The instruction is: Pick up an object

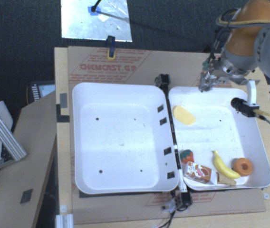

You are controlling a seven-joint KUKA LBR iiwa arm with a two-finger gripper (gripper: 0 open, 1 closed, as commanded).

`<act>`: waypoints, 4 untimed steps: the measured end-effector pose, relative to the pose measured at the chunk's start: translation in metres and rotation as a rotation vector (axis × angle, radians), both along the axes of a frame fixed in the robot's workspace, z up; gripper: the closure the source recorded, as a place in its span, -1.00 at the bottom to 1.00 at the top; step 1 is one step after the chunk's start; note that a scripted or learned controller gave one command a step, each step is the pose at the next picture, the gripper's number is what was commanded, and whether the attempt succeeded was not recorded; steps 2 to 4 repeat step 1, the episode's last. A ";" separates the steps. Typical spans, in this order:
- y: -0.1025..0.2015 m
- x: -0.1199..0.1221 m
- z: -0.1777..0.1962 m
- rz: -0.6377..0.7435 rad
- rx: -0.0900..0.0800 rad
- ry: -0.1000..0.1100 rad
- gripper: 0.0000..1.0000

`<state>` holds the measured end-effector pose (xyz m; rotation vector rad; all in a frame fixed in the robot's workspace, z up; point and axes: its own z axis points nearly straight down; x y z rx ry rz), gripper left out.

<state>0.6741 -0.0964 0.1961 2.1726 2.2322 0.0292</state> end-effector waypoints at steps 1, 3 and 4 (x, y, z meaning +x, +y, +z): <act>0.000 0.001 0.011 0.003 -0.001 -0.003 1.00; 0.000 0.001 0.011 0.003 -0.001 -0.003 1.00; 0.000 0.001 0.011 0.003 -0.001 -0.003 1.00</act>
